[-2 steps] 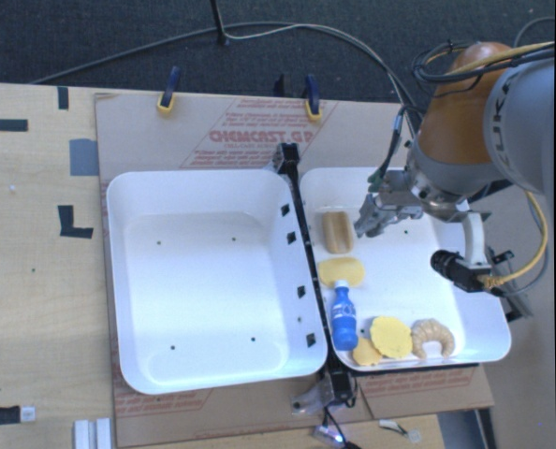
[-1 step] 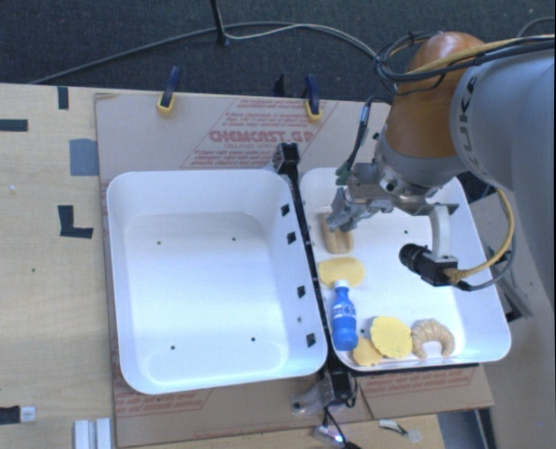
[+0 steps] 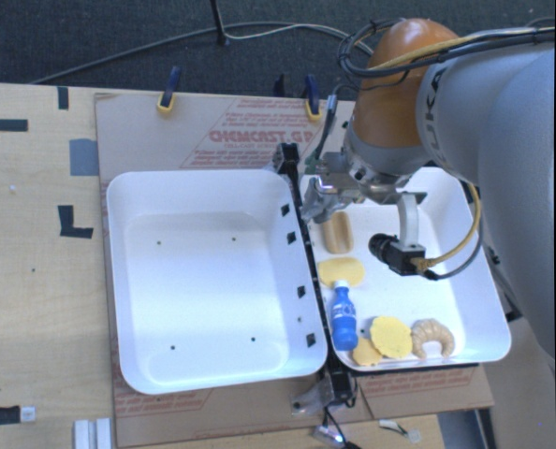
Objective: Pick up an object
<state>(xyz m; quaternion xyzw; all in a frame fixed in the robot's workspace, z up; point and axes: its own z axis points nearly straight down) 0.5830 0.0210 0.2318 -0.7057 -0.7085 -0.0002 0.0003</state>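
The right bin (image 3: 476, 279) holds several small objects. A tan bread-like roll (image 3: 338, 235) lies near its left wall, with a pale yellow piece (image 3: 341, 271) just in front of it. A blue bottle with a white cap (image 3: 343, 317) lies by the front left corner. Beside the bottle are a yellow round piece (image 3: 388, 337) and a beige croissant-like item (image 3: 431, 337). My gripper (image 3: 321, 197) hangs over the back left part of this bin, just above the far end of the tan roll. Nothing can be seen held in it.
The left bin (image 3: 203, 283) stands beside the right one, sharing a wall lined with black clips (image 3: 299, 251). The arm's grey body and orange band (image 3: 400, 82) cover the right bin's back. A black cable fitting (image 3: 393, 253) hangs mid-bin.
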